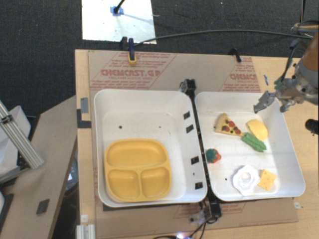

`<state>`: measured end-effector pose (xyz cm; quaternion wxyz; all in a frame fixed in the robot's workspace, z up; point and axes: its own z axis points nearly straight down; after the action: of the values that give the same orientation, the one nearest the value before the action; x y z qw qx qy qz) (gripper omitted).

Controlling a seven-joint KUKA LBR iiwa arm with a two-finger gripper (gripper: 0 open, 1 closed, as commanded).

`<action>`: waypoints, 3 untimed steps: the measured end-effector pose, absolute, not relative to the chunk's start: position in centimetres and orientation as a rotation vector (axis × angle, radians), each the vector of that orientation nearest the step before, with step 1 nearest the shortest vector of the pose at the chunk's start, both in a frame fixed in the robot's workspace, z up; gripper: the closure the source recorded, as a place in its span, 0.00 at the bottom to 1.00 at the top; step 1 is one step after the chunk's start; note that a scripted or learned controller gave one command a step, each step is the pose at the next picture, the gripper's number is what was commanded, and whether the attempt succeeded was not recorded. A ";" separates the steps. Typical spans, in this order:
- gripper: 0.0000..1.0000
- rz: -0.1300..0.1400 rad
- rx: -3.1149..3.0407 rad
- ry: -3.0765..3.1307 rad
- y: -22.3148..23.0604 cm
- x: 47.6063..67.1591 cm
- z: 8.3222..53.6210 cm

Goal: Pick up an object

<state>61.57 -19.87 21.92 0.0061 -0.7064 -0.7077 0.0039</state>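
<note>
From the camera above, the right bin (291, 148) holds toy food. The fingers (275, 102) hang over its far right corner, spread apart, with nothing between them. The nearest toys are the yellow piece (257, 129) and the green pod (254, 142), just below and a bit left of the fingers. The pod lies slanted. The pizza slice (227, 125) sits further left.

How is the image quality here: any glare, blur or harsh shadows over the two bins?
Camera view: lighting is even and soft, with faint shadows; the right bin rim looks slightly washed out; the hand at the upper right is a bit soft; the yellow tray and pizza slice are sharp.
</note>
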 end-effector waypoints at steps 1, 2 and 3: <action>0.00 0.004 -2.214 -2.224 -19.8 61.8 22.6; 0.00 0.006 -2.208 -2.226 -19.2 62.2 17.8; 0.00 0.007 -2.213 -2.219 -19.6 62.2 11.1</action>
<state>62.23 -19.57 11.15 0.0040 -0.7062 -0.7080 0.0022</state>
